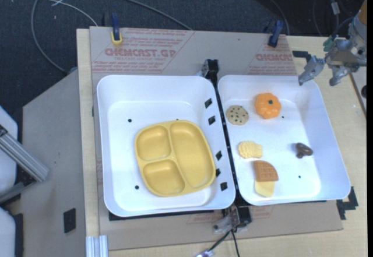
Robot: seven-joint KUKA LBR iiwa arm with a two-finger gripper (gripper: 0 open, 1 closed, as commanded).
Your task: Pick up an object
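Five small things lie spread apart in the right bin [326,133], so each leaves room for a grab: pumpkin [268,105], cookie [237,115], waffle [266,177]. Gripper [322,73] hovers over the bin's far corner, fingers spread, grasping nothing.

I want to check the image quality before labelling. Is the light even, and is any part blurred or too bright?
Camera view: light is soft and even, with faint shadows under the pumpkin and cookie; the bins are bright white but keep their edges; the gripper at the upper right looks slightly blurred; the small brown item is too small to make out.
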